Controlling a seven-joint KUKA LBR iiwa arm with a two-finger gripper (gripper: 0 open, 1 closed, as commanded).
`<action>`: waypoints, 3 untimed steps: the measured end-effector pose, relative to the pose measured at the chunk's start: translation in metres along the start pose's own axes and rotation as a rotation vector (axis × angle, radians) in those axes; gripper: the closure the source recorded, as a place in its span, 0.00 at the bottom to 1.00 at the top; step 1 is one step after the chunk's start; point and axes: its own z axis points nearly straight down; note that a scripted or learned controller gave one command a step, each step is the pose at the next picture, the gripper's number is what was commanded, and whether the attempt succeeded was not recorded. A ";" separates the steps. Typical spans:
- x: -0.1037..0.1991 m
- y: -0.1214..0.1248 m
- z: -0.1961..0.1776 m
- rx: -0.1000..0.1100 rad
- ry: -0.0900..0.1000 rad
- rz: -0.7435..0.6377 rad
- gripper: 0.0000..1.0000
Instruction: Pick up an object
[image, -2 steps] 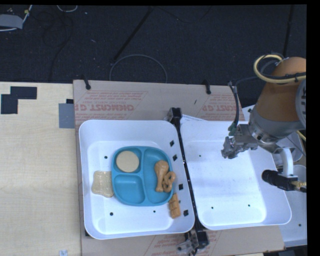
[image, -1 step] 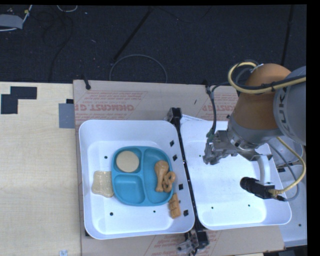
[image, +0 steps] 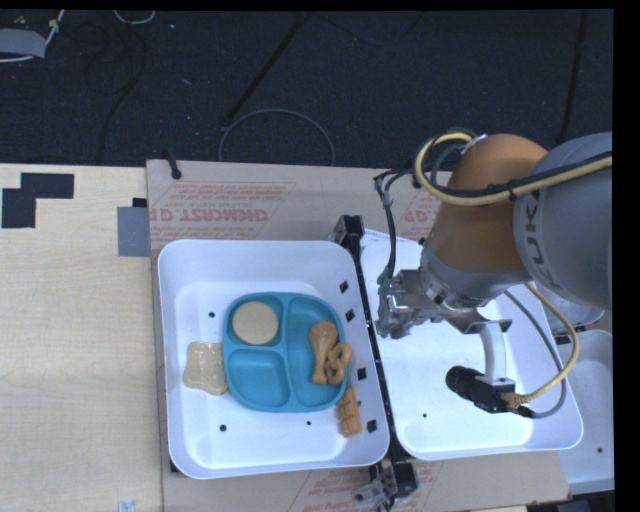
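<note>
In the left bin (image: 190, 270) lies a blue divided tray (image: 262, 382). A round tan biscuit (image: 254, 322) rests in its upper left compartment and a brown pretzel-like piece (image: 329, 352) in its right one. A pale bread-like piece (image: 205, 367) lies just left of the tray, and a small brown chunk (image: 348, 413) sits off the tray's lower right corner. My gripper (image: 396, 312) hangs over the left side of the right bin (image: 545, 435), close to the wall between the bins, below the orange band of the arm (image: 490, 210). Nothing shows in its grasp.
A black part (image: 478, 388) joined to a yellow cable (image: 550, 385) hangs over the right bin's floor. The black divider clamp (image: 352, 240) runs between the bins. A cardboard sheet (image: 250, 200) lies under both bins, with the wooden bench (image: 70, 350) to the left.
</note>
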 end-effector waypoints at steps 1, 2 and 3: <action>0.044 -0.004 -0.005 -0.003 -0.001 -0.001 1.00; 0.093 -0.013 0.007 0.002 -0.002 0.000 1.00; 0.091 -0.012 0.007 0.000 -0.003 0.003 0.00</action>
